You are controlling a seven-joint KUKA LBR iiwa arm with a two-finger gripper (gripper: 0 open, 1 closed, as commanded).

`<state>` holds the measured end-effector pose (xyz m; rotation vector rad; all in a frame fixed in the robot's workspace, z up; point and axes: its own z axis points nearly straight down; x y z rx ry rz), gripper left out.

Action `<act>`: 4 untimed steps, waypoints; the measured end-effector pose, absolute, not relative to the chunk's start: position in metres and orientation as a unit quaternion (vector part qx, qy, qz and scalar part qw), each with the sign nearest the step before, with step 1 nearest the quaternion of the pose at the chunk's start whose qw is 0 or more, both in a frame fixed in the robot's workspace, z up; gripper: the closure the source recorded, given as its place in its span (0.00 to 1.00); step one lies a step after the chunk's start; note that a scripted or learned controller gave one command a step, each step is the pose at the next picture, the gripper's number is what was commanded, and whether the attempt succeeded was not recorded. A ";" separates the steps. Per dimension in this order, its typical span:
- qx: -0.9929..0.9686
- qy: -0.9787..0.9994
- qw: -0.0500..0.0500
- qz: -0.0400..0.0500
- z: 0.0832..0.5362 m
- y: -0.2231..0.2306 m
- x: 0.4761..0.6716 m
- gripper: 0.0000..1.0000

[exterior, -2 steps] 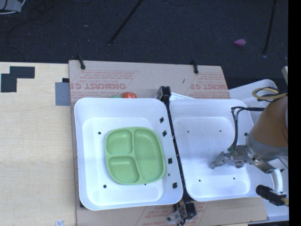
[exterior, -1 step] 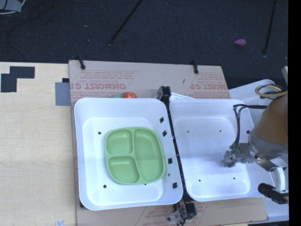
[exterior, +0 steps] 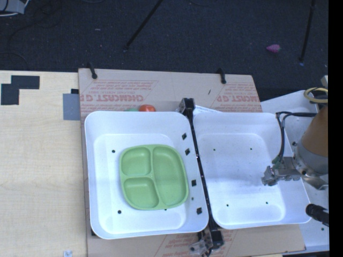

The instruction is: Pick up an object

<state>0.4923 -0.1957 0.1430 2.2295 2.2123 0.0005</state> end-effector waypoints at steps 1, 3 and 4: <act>0.707 0.708 0.001 0.000 0.186 -0.198 0.496 1.00; 0.705 0.709 -0.001 0.000 0.229 -0.154 0.516 1.00; 0.706 0.709 -0.001 0.000 0.236 -0.111 0.535 1.00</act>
